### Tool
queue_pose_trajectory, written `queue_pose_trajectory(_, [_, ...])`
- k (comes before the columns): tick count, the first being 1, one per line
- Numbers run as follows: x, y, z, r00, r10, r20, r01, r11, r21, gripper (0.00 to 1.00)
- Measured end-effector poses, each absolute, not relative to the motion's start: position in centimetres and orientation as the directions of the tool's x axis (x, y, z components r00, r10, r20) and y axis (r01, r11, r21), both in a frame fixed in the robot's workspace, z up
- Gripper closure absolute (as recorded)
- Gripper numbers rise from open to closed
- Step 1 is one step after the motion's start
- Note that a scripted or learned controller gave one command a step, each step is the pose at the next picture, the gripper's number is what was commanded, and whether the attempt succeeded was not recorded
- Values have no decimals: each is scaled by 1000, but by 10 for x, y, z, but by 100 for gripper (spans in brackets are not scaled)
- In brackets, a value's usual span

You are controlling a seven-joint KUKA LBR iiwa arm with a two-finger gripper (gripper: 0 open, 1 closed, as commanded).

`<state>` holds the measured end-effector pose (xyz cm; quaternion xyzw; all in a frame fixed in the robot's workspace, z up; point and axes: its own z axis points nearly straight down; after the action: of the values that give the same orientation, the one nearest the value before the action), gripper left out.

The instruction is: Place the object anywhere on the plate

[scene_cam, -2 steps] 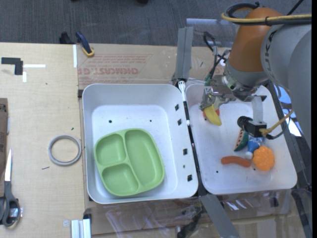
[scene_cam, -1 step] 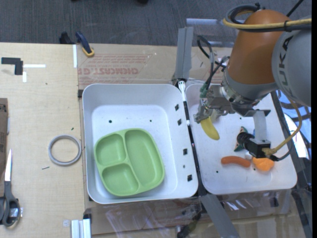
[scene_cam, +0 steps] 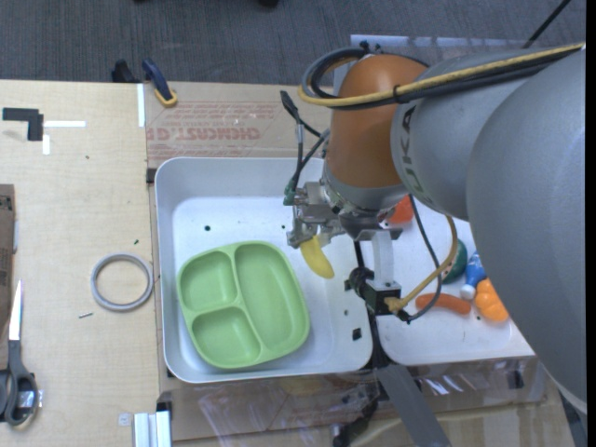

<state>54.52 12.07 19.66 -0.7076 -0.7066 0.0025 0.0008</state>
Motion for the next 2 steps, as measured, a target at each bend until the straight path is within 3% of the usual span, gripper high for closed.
queue_pose_trajectory(1, [524, 184, 314, -1, 1000, -3, 1000, 1, -3, 100])
queue_pose_trajectory(2, [524, 184, 314, 0, 1000, -4, 1000, 0, -3, 0])
